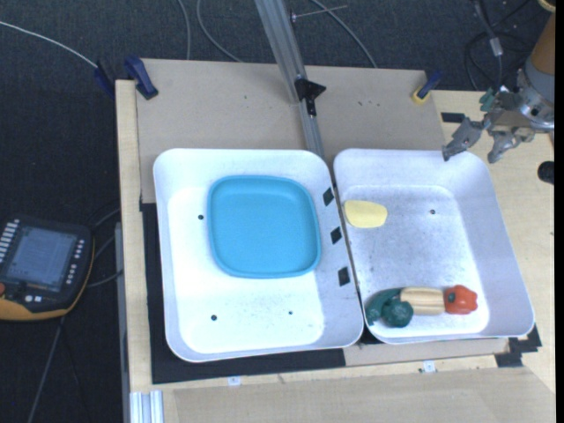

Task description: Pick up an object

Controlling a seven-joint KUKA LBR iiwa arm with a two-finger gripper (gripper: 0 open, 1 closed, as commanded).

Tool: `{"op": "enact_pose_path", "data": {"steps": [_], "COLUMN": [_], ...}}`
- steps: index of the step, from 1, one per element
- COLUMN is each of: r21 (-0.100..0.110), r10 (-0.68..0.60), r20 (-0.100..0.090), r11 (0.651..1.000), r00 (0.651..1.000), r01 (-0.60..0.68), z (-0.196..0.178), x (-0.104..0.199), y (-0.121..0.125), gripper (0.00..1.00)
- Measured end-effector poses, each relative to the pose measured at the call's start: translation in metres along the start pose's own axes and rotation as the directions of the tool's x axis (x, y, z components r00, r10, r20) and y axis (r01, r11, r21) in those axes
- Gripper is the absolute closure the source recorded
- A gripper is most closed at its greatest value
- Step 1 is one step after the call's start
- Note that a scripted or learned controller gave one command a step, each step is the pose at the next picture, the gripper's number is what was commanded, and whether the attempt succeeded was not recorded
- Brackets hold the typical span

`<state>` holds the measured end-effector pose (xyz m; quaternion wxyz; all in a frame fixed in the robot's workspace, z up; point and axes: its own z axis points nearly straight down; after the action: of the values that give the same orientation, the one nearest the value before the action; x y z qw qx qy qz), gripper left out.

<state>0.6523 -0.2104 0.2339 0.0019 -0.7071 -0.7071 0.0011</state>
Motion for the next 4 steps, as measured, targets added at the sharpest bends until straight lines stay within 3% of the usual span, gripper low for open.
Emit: {"op": "enact_pose_path", "data": {"steps": [2,3,4], "r21": [-0.001,-0.006,-0.009], "r10": [0.0,-0.001,0.0], "r20": [0.0,0.002,0.003], "r11": [1.0,1.0,1.0], "r00": [1.0,1.0,1.0], "r01": [0.0,0.001,0.0], "z": [0.09,0.077,0.02], "x": [0.004,0.004,0.0], "y": [-0.013,-0.012,-0.02], "gripper": [0.0,1.0,1.0]}}
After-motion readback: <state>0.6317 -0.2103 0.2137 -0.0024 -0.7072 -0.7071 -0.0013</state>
